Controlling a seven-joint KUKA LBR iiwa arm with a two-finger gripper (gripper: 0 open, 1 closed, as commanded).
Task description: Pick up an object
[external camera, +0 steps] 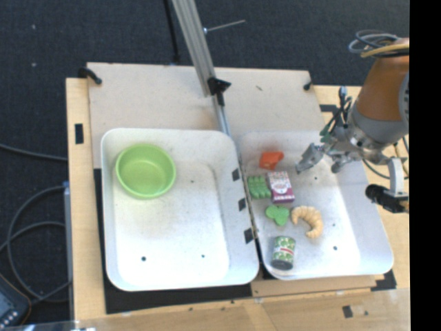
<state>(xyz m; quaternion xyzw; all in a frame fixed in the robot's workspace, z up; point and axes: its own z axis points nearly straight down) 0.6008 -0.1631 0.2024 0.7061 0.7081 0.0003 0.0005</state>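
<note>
The right bin (358,247) holds several small objects: an orange piece (271,159), a green ridged block (258,186), a white and pink carton (280,186), a flat green shape (278,215), a tan croissant (308,221) and a dark green can (282,252) lying near the front rim. My gripper (322,160) hangs over the bin's back right part, to the right of the orange piece. It is open, and nothing sits between its fingers.
The left bin (172,254) has a light green bowl (145,171) in its back left corner. A slanted metal pole (200,40) rises from between the bins at the back. Cables (372,45) loop near the arm.
</note>
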